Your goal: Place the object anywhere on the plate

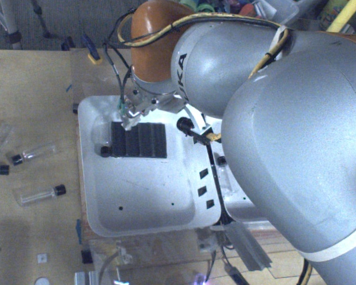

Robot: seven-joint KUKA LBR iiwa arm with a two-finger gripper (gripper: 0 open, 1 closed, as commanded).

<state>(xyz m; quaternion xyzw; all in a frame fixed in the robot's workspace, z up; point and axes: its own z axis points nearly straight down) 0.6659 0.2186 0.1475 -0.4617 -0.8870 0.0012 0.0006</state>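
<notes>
Glossy white bin (136,212), ribbed black rectangular plate (143,141), metal gripper (129,122) over its corner, grip state unclear

KUKA iiwa arm (285,117): grey housing with orange wrist band.

The arm consists of large, rounded, smooth grey metallic segments with a satin sheen. An orange band (157,37) of domed shape sits above the wrist. Part of the black "KUKA" lettering (182,76) appears on the grey casing beside the band. Black and yellow cables (184,21) loop over the orange band and run along the upper segment. The small gripper (129,119) is pale metal with a greenish fitting.
</notes>
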